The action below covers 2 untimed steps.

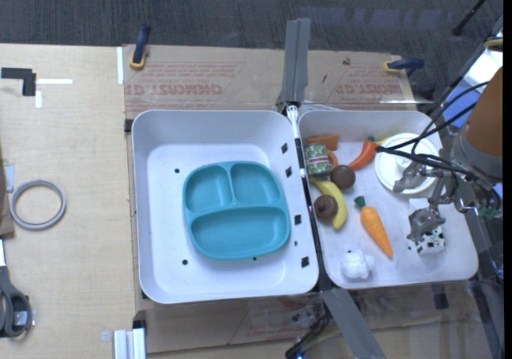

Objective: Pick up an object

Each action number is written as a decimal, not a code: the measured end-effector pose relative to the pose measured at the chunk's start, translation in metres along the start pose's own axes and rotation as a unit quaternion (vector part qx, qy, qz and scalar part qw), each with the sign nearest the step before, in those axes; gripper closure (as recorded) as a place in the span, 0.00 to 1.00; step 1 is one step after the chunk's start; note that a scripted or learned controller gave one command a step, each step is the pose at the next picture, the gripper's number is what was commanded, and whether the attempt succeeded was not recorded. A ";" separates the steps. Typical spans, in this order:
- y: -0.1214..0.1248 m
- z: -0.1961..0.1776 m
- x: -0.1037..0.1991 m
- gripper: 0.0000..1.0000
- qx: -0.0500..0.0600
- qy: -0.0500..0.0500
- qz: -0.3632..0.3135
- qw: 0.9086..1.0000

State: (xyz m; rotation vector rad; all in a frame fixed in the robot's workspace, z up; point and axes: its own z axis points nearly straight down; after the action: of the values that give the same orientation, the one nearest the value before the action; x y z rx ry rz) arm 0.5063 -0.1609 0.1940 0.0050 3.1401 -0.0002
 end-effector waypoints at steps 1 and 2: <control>0.045 0.102 0.017 0.00 0.000 -0.001 0.120 0.993; 0.057 0.102 -0.074 0.00 0.000 -0.001 0.207 0.978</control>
State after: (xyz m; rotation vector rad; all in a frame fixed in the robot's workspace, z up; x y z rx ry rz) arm 0.5802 -0.1045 0.0924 0.6540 3.0694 -0.0010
